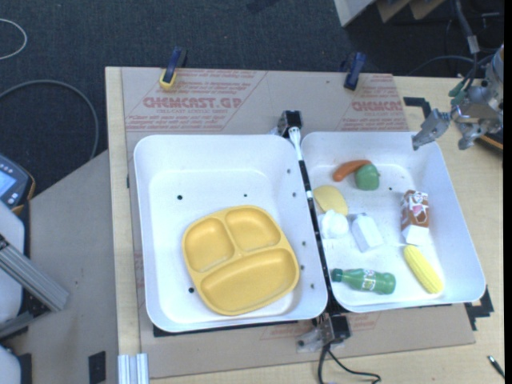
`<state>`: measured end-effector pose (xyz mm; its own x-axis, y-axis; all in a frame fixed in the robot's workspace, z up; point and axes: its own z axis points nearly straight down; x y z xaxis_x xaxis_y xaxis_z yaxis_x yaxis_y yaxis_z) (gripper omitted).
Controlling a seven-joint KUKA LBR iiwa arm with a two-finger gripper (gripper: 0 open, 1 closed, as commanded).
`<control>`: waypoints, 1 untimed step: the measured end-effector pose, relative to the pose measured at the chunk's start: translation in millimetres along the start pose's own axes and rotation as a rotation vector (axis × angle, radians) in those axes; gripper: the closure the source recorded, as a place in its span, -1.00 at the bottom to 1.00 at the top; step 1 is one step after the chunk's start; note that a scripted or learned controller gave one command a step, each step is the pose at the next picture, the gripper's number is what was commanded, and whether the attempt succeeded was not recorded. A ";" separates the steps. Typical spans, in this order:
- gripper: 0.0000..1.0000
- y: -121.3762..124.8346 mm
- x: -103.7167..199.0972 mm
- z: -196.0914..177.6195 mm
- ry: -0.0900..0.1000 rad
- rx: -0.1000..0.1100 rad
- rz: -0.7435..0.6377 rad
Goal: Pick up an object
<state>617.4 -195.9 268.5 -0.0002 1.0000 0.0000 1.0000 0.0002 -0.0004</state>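
The right bin (pixel 458 214) holds several small items: an orange carrot (pixel 350 169), a green round piece (pixel 367 178), a yellow lemon-like piece (pixel 330 199), a white cup-like piece (pixel 334 225), a white block (pixel 367 233), a brown and white carton (pixel 415 214), a yellow corn cob (pixel 423 268) and a green bottle (pixel 364 279) lying on its side. My gripper (pixel 446 134) hovers over the bin's far right corner. It is open, with its fingers (pixel 424 133) spread and nothing between them. It is well clear of all the items.
The left bin (pixel 160 174) holds a yellow divided tray (pixel 240 258). Clamps (pixel 170 68) hold the cardboard-covered bench at the back. A cable and black clip (pixel 291 123) sit at the seam between the bins.
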 end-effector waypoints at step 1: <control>1.00 0.6 -0.2 -11.0 -0.002 -0.004 -0.001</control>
<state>618.0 -196.0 279.5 -0.0013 1.0000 -0.0017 1.0000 0.0013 0.0032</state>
